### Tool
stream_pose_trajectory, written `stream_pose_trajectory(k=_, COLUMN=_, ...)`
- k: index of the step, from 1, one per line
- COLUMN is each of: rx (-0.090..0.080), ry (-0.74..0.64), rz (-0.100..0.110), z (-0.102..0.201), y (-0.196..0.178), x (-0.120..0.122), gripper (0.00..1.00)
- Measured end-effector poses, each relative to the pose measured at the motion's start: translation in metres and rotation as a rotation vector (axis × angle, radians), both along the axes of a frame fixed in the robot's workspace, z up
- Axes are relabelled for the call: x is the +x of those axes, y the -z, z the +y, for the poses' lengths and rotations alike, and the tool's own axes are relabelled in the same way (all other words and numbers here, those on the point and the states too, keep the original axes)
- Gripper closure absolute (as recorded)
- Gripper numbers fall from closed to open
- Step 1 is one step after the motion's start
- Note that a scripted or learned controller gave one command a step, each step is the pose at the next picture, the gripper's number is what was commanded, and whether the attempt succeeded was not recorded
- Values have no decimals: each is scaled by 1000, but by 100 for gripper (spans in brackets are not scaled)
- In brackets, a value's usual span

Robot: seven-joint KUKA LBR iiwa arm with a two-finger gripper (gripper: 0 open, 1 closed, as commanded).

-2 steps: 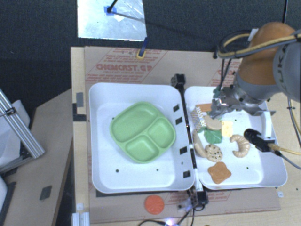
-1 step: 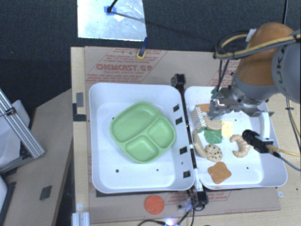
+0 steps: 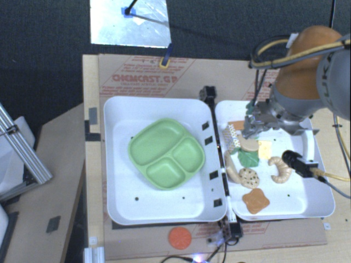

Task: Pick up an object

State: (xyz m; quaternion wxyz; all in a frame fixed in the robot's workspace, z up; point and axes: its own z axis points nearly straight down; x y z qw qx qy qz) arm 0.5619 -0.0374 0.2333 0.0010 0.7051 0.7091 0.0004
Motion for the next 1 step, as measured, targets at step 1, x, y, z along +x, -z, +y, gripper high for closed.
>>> stream_pose_trajectory(k=1, rx=0, ry=-1, rz=1, z=4, y=2, x=-2, gripper=100)
